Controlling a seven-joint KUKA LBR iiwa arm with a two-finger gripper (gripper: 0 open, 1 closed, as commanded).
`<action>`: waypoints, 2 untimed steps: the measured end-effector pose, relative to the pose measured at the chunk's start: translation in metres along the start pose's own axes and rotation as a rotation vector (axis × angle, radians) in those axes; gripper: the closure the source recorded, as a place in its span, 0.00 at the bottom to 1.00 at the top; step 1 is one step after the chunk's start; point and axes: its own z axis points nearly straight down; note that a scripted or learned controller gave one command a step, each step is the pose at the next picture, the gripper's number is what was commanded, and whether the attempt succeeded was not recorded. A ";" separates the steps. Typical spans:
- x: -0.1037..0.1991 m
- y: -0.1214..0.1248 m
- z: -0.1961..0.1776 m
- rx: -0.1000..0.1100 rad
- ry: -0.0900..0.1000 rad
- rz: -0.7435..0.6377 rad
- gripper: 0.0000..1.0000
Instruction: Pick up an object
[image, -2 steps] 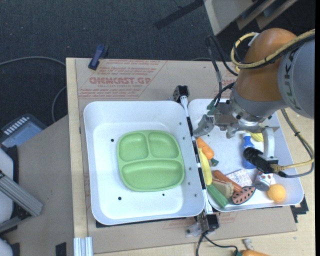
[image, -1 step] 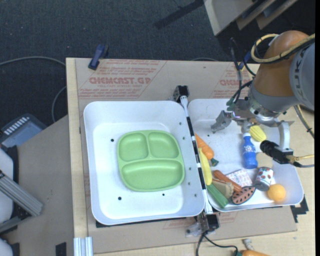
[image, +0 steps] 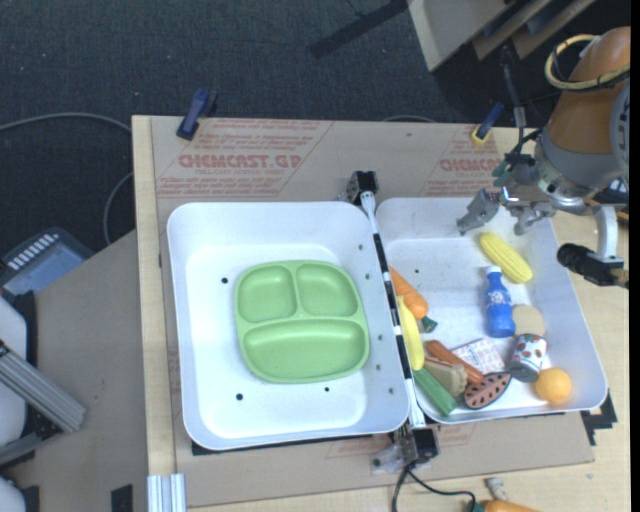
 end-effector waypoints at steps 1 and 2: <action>-0.049 0.009 0.050 0.003 0.000 0.001 0.00; -0.064 0.031 0.102 0.009 0.015 -0.005 0.00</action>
